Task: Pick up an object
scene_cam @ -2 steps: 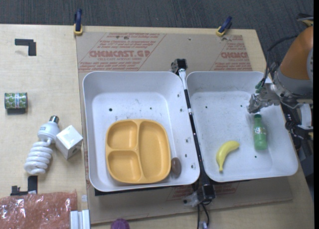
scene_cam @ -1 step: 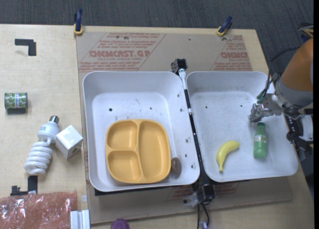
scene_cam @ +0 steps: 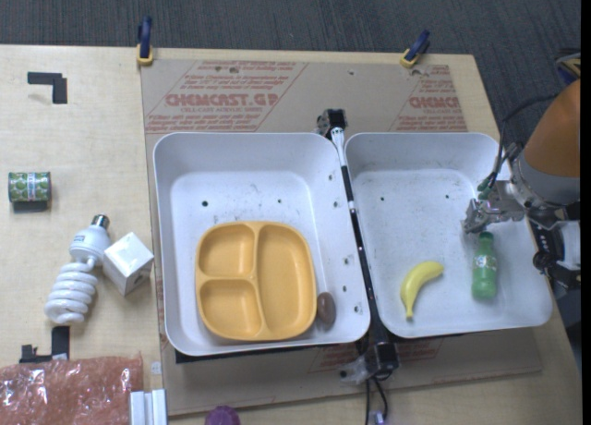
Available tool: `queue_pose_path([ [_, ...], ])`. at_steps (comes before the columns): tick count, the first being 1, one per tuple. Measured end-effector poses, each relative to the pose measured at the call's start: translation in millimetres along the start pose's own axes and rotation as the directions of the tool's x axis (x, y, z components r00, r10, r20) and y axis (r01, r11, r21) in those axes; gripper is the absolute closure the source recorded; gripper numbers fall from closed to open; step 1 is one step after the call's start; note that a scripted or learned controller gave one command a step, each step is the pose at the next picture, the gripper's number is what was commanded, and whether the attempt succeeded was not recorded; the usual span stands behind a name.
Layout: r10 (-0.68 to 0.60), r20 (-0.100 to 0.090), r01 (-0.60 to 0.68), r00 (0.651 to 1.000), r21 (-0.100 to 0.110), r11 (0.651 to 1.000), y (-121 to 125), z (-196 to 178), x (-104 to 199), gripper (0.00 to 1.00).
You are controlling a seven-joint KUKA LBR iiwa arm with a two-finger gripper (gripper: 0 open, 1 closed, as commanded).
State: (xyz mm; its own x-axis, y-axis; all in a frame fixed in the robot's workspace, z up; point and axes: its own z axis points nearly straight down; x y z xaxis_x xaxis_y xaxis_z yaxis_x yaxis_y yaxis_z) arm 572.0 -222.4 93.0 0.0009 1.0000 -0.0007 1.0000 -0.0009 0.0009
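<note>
you'll find the gripper (scene_cam: pixel 482 215) over the right bin (scene_cam: pixel 417 151), near that bin's right wall, just above the cap end of the green bottle (scene_cam: pixel 485 269). you cannot tell from this angle whether its jaws are apart or together, and nothing shows between them. the bottle lies on the right bin's floor by the right wall. the banana (scene_cam: pixel 417 286) lies on the same floor, left of the bottle and apart from it. left of the right bin, the other bin (scene_cam: pixel 242 153) holds a yellow divided plate (scene_cam: pixel 256 280) with a small brown object (scene_cam: pixel 326 309) at the plate's right edge.
</note>
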Motion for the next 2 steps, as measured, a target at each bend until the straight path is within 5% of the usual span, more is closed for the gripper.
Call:
queue_pose_path([
  [2,0.001,0.0,-0.001,1.0,0.0,1.0,-42.4,0.4,-0.1,1.0],
])
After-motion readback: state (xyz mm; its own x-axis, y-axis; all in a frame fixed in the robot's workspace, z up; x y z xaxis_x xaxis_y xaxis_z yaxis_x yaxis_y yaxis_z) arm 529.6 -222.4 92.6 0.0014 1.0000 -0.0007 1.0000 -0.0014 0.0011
